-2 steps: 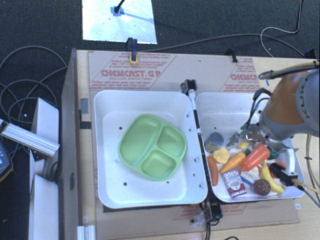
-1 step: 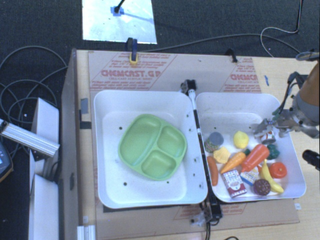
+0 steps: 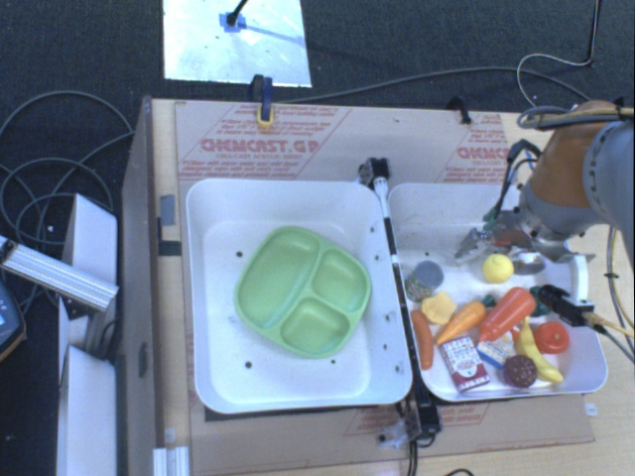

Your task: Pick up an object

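A: Starting at the left, what do we have on the tabletop (image 3: 327, 132)?

B: We see the left bin (image 3: 213, 365), and in it a light green divided plate (image 3: 303, 291), lying flat and turned at a slant, roughly in the bin's middle. Nothing else rests on it that we can make out.

A: And past the divider?

B: The right bin (image 3: 437, 211) carries the toys, all gathered in its near half. Nearest the divider we see a grey round piece (image 3: 426, 278), with a pale yellow piece (image 3: 438, 308) just beside it. Near those lie two carrots: a thin orange one (image 3: 423, 339) along the bin's left wall, and a fatter carrot (image 3: 461, 322) tilted up to the right.

A: Further right?

B: A red pepper-like piece (image 3: 507, 311) lies slanted, with a yellow ball (image 3: 497, 268) just on its far side. On the near side we see a small red-and-white carton (image 3: 465, 364), a dark brown round piece (image 3: 519, 370), a banana (image 3: 534, 356) and a red tomato (image 3: 553, 337), all packed close together.

A: Where is the arm?

B: It comes in from the right, its orange band (image 3: 561, 167) above the wrist, and the gripper (image 3: 501, 244) hangs low over the far side of the pile, just beside the yellow ball.

A: Are the jaws apart or together?

B: We cannot tell; the metal tips blur together against the white bin. We see nothing clearly held between them, and the yellow ball appears to sit on the bin floor.
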